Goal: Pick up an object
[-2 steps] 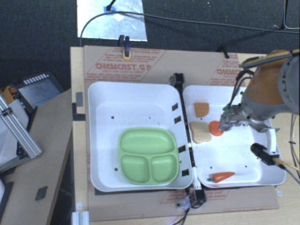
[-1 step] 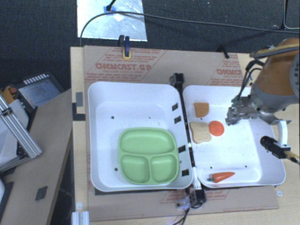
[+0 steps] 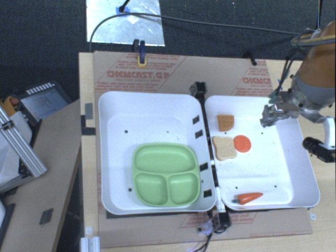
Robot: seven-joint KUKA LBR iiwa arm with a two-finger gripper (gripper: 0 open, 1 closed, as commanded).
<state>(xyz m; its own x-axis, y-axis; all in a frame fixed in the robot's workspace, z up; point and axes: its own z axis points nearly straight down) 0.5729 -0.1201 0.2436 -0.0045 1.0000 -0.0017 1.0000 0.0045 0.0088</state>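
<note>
The gripper (image 3: 268,117) hung over the upper right part of the right bin (image 3: 299,193), with nothing between its jaws; at this size and angle I could not tell whether they were spread or pressed together.

The likeliest failure, as I judged it, was a miss. All four candidates lay flat and low on the bin floor, so jaws coming down even a little off centre could close on air or skid a piece aside. The toast (image 3: 224,148) and the red disc (image 3: 242,143) lay touching or nearly so, and a grab at either might nudge the other or catch both. The carrot (image 3: 248,197) sat close to the near wall, which could block one jaw.

The brown piece (image 3: 226,122), small and squarish, lay apart from the rest near the divider and looked the cleanest pick. The toast was pale tan and slice-shaped, the disc round and bright red-orange, the carrot slim and orange with a dark tip. A green tray (image 3: 165,173) sat in the left bin (image 3: 113,140).
</note>
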